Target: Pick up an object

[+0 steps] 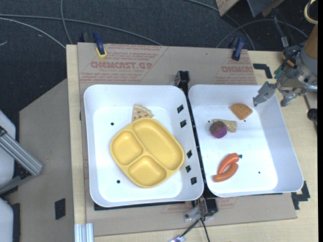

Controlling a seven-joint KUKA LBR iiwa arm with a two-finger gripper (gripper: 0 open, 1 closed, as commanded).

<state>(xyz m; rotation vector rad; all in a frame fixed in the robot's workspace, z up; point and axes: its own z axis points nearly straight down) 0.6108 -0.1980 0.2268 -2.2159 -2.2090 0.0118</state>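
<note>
Two shallow white bins are counted on the desk: a left bin [96,135] and a right bin [282,135]. In the left bin, one yellow divided plate [146,153] with three compartments is seen, and one tan wedge-shaped piece [141,112] is partly tucked under its far edge. In the right bin, four items are counted: one orange cracker-like square [241,111], one purple round piece [218,130], one pale beige piece [230,125] touching it, and one red-orange pepper [226,167]. Two blue clamps are counted at the board's far edge, one left [100,45] and one right [237,48].
</note>
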